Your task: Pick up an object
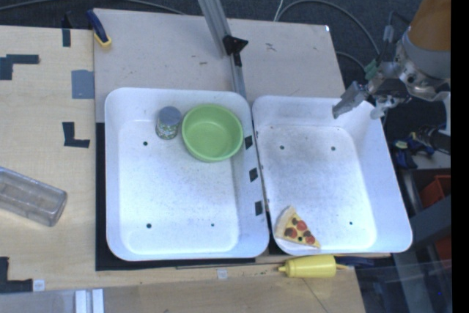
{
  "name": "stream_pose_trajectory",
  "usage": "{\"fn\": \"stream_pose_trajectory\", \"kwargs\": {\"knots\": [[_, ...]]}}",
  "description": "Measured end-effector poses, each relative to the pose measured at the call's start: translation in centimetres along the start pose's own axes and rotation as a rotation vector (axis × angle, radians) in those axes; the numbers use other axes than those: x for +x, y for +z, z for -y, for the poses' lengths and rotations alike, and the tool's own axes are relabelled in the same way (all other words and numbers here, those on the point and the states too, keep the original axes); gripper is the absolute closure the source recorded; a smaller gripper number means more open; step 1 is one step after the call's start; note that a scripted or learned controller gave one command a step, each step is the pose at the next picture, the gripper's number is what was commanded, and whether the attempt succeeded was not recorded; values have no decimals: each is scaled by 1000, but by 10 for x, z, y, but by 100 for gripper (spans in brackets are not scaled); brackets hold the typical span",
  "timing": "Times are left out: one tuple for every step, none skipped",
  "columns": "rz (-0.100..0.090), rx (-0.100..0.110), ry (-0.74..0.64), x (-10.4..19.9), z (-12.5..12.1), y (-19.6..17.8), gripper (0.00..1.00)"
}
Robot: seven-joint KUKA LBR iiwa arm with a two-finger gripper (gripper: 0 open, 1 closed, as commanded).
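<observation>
- Since no single item is named, candidates are listed by bin: pizza slice [297, 228], one, lying flat at the right bin's [381, 179] seven o'clock corner, partly up on the rim, which may make it awkward to approach.
- Green bowl [212, 132], one, upright at twelve o'clock in the left bin [124, 179]; small grey can [168, 122], one, touching or just beside the bowl at its nine o'clock (contact cannot be told).
- Gripper [357, 100], one, poised over the right bin's one o'clock rim, well apart from every item; nothing between its fingers; their spread cannot be told.
- Bins, two, side by side, presumably so items stay within reach.
- Yellow bottle [308, 267], one, on its side outside the right bin at six o'clock.
- Clear container [29, 196], one, on the bench at nine o'clock.
</observation>
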State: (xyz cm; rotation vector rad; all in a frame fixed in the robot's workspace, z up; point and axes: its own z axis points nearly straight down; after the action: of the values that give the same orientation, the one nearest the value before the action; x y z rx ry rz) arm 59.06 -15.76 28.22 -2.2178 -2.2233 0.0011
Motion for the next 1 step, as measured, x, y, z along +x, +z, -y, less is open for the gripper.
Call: {"fn": "stream_pose_trajectory", "kwargs": {"knots": [[0,0,0,0,0,0,0]]}}
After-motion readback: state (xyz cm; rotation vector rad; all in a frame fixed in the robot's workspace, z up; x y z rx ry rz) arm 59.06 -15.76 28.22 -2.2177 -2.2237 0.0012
